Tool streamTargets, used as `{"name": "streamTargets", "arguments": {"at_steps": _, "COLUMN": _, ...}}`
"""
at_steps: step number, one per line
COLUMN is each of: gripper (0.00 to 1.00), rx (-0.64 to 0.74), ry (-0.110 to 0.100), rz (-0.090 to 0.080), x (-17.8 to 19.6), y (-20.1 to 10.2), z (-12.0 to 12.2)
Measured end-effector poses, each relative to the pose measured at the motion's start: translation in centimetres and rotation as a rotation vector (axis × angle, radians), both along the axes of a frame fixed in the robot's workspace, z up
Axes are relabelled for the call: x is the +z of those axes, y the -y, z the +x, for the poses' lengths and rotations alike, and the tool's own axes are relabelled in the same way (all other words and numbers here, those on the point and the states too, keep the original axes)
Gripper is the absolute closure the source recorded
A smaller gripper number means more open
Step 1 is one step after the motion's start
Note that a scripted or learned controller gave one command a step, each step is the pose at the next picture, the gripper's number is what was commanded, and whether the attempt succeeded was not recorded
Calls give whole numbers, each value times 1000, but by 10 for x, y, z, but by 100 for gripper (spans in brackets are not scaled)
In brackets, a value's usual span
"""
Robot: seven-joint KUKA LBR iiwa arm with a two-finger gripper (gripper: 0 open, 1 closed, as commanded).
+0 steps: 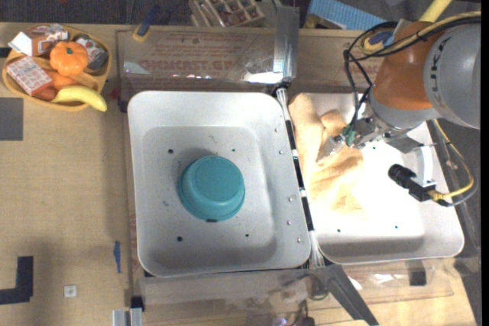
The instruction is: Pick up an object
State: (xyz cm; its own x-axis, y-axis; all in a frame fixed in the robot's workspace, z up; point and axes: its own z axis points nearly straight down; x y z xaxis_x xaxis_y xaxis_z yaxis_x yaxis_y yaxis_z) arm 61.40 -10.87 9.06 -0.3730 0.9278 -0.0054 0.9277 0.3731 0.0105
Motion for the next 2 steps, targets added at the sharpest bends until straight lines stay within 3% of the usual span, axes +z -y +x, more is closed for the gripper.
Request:
{"name": "streamTargets", "arguments": {"at_steps": 1, "gripper": 100, "rx": -5, "ry": 6, "rz": 1, "x": 11, "y": 2, "z": 1}}
{"name": "streamTargets", "arguments": {"at_steps": 2, "gripper": 0, "rx": -5, "ry": 6, "rz": 1, "x": 12, "y": 2, "z": 1}}
